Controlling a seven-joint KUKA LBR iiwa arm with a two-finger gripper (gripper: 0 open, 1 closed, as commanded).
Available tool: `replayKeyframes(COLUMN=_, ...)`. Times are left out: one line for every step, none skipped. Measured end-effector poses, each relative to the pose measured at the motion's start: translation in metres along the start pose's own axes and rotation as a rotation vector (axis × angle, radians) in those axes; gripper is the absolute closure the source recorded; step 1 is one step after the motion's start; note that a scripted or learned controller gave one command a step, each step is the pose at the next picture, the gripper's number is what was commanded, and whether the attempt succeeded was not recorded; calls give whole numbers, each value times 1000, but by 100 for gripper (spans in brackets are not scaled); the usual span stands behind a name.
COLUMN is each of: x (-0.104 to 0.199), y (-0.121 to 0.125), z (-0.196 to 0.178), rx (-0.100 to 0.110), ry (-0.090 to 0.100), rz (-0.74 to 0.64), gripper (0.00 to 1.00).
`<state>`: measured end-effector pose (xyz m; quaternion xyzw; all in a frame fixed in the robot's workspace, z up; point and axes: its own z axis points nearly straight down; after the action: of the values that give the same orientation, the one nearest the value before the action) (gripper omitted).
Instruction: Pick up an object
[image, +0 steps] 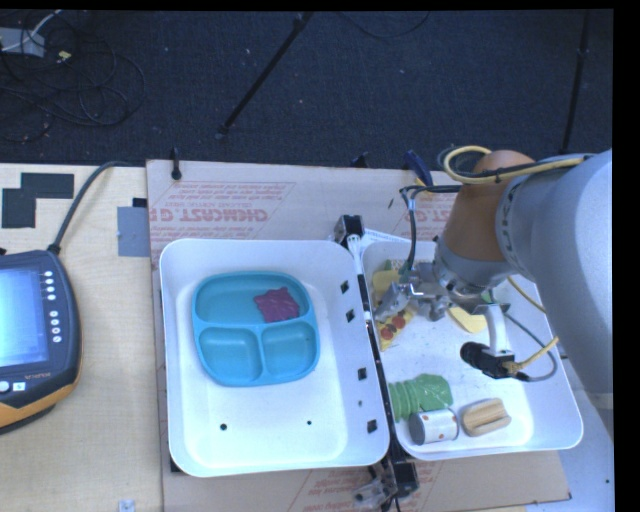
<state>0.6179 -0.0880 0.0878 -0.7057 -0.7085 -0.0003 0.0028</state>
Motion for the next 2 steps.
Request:
replayKeyframes(x=-5, y=29, z=-2, rx=0, ry=0, rz=-2, gripper=0)
replayKeyframes(x=-5, y=30, z=-11, rx=-3, ry=-1, rz=-8, gripper=100)
